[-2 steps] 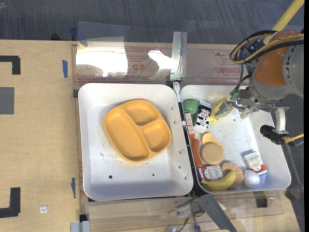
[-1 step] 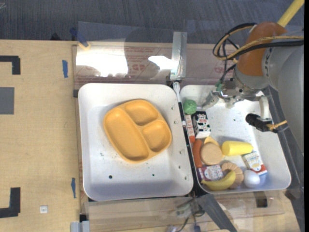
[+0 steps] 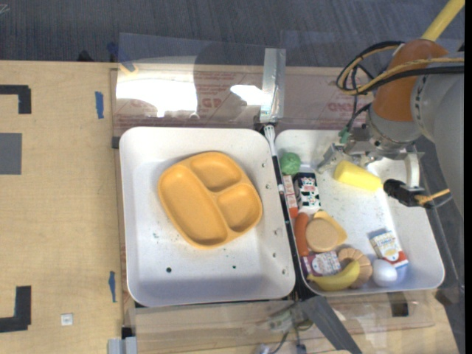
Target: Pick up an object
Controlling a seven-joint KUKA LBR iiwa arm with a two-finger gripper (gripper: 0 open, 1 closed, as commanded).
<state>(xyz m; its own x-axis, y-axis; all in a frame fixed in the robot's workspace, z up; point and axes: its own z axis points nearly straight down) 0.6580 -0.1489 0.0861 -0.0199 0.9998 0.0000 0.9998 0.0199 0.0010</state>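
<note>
Carton (image 3: 307,192) print too blurred to read.

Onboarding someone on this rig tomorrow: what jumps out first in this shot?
The big orange divided plate lying alone in the left bin grabs the eye first. Next is the clutter along the right bin: a banana at its near edge, a white egg beside it, and a yellow block near the far end. The arm's hand hangs right over that yellow block.
</note>
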